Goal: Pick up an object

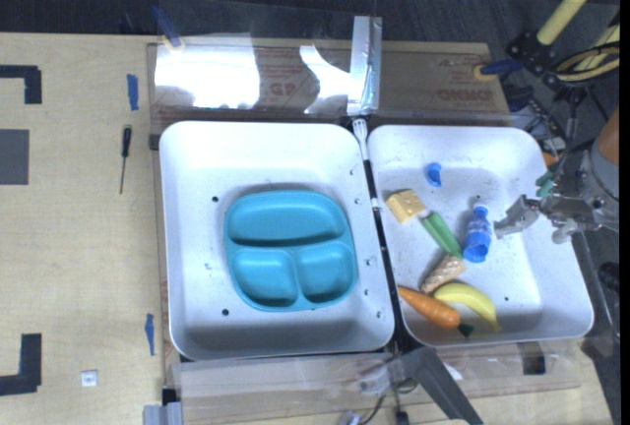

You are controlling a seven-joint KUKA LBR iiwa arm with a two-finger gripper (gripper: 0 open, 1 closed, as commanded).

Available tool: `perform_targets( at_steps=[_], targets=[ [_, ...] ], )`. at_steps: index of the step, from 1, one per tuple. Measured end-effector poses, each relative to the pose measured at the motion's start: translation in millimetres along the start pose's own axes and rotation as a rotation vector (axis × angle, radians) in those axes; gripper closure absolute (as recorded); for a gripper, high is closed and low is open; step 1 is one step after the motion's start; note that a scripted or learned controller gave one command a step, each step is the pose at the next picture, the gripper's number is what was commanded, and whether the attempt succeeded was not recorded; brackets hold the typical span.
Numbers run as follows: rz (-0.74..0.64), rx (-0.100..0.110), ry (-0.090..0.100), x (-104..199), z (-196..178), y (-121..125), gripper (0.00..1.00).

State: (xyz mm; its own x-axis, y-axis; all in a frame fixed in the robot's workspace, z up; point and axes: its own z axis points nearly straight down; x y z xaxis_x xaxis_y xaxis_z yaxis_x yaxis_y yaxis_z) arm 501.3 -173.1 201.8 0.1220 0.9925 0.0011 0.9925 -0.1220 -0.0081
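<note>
- My jaws hang over the right bin, near a blue bottle; I cannot tell whether they are apart.
- A banana, carrot and green stick lie left of them.
- The left bin holds a blue tray.
- Cardboard lettering is unreadable.

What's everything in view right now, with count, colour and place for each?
Shallow plastic bins: 2, white, side by side on the bench.
Divided plastic tray: 1, turquoise, in the left bin.
Toy carrot: 1, orange, right bin, front.
Toy banana: 1, yellow, beside the carrot.
Small bottle: 1, blue, right bin, middle.
Small cap-like piece: 1, blue, right bin, rear.
Screwdriver: 1, dark, on the bench left of the bins.
Two-finger gripper: 1, grey metal, over the right bin's right side.
</note>
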Motion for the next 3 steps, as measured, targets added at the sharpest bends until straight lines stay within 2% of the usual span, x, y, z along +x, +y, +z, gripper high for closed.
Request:
perform_targets(
  at_steps=[1, 2, 3],
  targets=[
    [-0.298, -0.008, -0.002, 40, 108, 20, 0.0],
    [-0.352, -0.013, -0.004, 17, 68, 26, 0.0],
    [-0.495, -0.013, -0.004, 79, 114, 41, 0.0]
  ],
)
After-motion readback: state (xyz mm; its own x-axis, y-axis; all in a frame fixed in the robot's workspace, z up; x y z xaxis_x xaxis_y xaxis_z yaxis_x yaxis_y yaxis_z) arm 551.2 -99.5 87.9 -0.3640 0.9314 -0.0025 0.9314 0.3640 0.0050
